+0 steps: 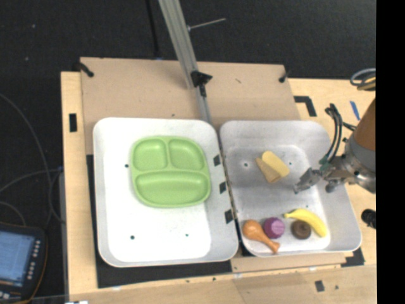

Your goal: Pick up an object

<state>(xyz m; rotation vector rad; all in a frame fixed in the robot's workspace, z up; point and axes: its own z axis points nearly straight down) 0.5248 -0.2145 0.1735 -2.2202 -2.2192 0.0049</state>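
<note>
Nearest your camera, along the front wall of the right bin (278,132), four small items lay in a loose row: an orange pear-shaped toy (258,233) at the left, a purple cylinder (274,227) touching it, a dark brown round piece (301,230) just beside that, and a yellow banana (308,221) curving over the brown piece toward the bin's right front corner. A little farther back, over the right half of that bin, you saw the gripper (310,181) reaching in from the right on the grey arm (364,144), its tips low above the bare white floor with nothing visible between them; whether they were spread or closed, you could not tell at this distance. Near it, to its left and slightly beyond, a tan wedge-shaped block (273,166) sat alone near the middle of the bin, apart from the gripper. In the left bin (114,233), a green divided plate (171,171) rested in the back half, its two small compartments on the far side and its one long compartment toward you. Farthest back, a slanted metal pole (180,37) rose from the seam between the bins over the brown bench board (139,84).
</note>
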